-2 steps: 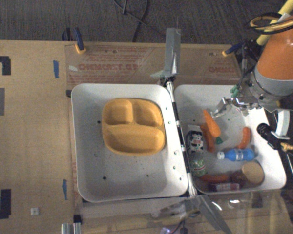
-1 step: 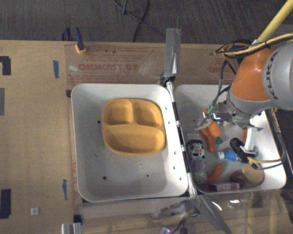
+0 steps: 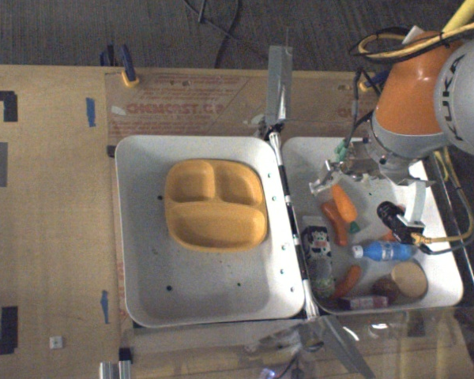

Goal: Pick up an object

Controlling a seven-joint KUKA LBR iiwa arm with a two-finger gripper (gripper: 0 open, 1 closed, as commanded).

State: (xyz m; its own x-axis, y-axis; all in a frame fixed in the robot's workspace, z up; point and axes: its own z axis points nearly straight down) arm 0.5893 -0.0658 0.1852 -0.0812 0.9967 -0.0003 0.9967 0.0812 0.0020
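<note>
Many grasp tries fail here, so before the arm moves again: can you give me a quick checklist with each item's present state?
1. Gripper over the right bin: ok.
2. Target below it, the carrot: ok.
3. Carrot free of neighbours: not ok, an orange-red piece touches it.
4. Finger opening: cannot tell.
5. Anything held already: cannot tell.
6. Yellow tray lies apart, in the left bin: ok.

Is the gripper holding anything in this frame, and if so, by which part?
It cannot be told. The gripper sits over the right bin, just above the orange carrot, but no object shows between its fingers.
</note>
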